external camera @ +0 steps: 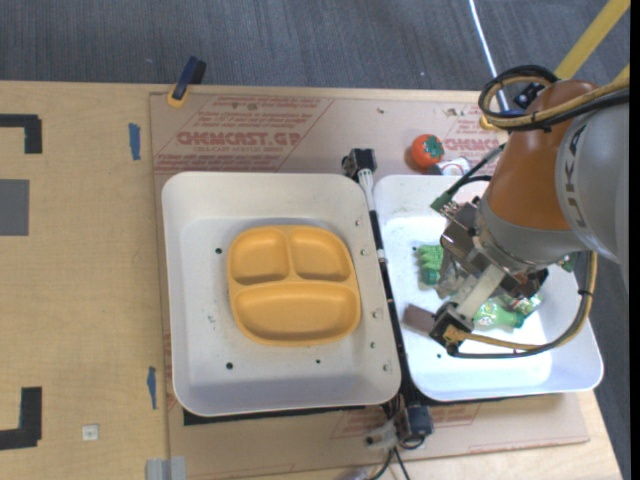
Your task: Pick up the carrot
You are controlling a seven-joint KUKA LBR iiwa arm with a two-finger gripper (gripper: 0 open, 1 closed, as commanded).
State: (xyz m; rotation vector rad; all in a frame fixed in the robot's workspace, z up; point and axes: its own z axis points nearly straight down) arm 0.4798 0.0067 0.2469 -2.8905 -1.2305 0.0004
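Brown cardboard (250, 133) covers the pale bench (70, 268) under two white bins. We cannot say for certain which thing is the carrot. The one likely candidate we see is a small orange-red piece (425, 151) with a green top. It lies on the cardboard outside the bins, just past the far rim of the right bin (570, 368), well apart from the gripper (462, 286) and above it in the view. The gripper hangs low over the middle of that bin, under the grey arm (612, 178) and its orange band (535, 163), and we cannot tell whether it is open or closed. Just to the gripper's left in the view lies a green piece (430, 263), and just to its right a green-and-white piece (500, 315), both on the bin's floor. Further to the gripper's left, the left bin (190, 268) holds a yellow-orange divided plate (293, 282) with three compartments, lying flat near its middle.
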